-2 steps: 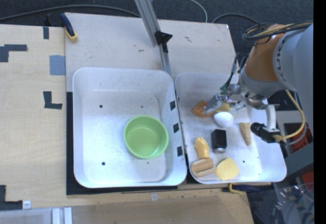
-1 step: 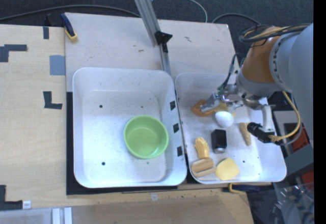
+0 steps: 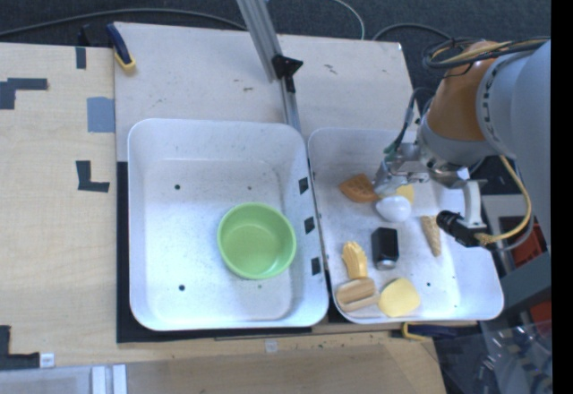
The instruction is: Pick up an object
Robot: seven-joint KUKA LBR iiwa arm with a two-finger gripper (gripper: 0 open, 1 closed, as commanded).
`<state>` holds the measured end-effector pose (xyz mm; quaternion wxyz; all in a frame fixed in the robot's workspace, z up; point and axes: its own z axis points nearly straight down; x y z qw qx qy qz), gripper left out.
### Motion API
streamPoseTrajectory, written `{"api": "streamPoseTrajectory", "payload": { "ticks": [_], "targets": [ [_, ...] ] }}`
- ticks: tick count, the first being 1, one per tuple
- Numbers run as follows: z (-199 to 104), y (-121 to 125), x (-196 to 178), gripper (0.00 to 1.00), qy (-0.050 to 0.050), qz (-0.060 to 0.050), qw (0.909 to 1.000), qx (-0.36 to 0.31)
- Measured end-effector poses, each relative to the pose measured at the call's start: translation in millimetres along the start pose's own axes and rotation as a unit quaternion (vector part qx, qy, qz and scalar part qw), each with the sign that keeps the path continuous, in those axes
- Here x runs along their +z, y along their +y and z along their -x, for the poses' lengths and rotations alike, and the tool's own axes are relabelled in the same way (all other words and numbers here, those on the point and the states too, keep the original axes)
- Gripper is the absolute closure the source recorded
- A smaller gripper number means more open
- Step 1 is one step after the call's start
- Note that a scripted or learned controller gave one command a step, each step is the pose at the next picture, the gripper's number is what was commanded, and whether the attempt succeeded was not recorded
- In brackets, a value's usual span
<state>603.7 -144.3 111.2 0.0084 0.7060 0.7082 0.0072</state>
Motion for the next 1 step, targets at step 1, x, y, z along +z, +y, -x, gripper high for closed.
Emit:
{"api": "streamPoseTrajectory", "payload": {
  "ticks": [1],
  "targets": [
    [-2.1,0.0,-63.1,1.00,0.000,-0.009,1.0000,0.000]
  ]
}}
